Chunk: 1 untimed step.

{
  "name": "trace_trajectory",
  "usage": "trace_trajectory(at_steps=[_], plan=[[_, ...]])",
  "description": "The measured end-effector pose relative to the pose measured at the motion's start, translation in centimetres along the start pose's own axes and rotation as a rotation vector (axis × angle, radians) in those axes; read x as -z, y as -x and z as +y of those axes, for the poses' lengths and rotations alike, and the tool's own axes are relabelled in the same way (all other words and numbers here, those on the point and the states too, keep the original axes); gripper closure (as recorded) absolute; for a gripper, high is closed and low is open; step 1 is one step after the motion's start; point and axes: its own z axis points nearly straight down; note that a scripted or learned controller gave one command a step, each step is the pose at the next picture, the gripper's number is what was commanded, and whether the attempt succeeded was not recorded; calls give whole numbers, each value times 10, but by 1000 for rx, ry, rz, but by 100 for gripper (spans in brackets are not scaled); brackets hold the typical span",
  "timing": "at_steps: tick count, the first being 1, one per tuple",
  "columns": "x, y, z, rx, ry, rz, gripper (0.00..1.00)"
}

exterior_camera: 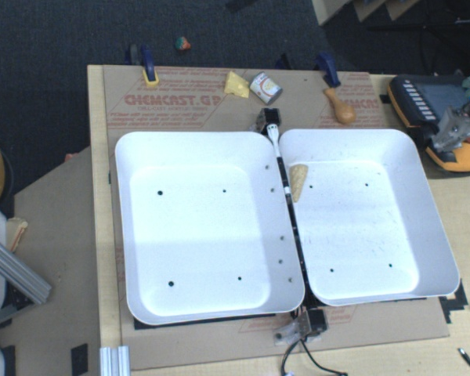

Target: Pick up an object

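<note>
A tan cone-shaped piece [298, 180] lies in the right bin [407, 233], up against its left wall near the back. The left bin [196, 288] is beside it, and the two bins' rims meet along the middle.
On the cardboard behind the bins lie a yellow wedge [236, 84], a small white and brown box [265, 88], a black and white brush-like item [271, 122] and a wooden-handled tool [341, 106]. Blue clamps [149, 63] [326, 67] hold the board. A black and yellow pendant [431, 112] sits at the right.
</note>
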Motion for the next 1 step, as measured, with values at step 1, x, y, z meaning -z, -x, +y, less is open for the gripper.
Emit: trace_trajectory(at_steps=[1], plan=[[-89,-71,45,6,2,1,100]])
